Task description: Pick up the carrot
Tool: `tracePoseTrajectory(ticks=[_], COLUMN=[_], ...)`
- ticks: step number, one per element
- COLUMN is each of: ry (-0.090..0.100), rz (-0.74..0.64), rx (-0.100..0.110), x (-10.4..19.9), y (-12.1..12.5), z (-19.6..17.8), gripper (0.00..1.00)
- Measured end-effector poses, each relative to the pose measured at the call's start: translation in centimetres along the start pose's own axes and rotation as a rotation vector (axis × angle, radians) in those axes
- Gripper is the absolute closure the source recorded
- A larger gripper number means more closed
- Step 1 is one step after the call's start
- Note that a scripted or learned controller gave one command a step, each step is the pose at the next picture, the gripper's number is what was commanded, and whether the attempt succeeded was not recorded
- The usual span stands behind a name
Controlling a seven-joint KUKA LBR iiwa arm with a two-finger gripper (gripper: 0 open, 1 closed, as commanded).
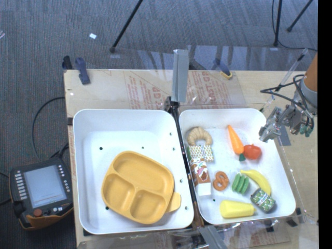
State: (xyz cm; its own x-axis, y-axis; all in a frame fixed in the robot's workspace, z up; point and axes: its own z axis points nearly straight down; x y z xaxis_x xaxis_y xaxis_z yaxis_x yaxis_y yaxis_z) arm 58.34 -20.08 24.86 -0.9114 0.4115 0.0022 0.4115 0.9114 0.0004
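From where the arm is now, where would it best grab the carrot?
Probably across the middle of the carrot, coming straight down. It lies flat, pointed end toward the far wall, thick end beside the tomato. Fingers closing across its narrow width, left and right, suit that long shape. The bare floor on its left gives room; the tomato crowds the thick end. The gripper sits above the bin's right rim.

We are looking down at a robotics lab. A plywood bench (129, 90) stands on grey carpet (78, 19) and carries two white bins (85, 139). A handheld control pendant (41, 191) lies off the bench's left edge, and black tripod legs (129, 17) stand beyond its far edge.
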Motion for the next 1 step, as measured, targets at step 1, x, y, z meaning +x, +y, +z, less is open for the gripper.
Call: tracePoseTrajectory(ticks=[1], ry=[-0.003], rz=[-0.022], rx=[-0.001], x=[-4.02], y=[0.83], z=[-4.73], gripper=[1.0])
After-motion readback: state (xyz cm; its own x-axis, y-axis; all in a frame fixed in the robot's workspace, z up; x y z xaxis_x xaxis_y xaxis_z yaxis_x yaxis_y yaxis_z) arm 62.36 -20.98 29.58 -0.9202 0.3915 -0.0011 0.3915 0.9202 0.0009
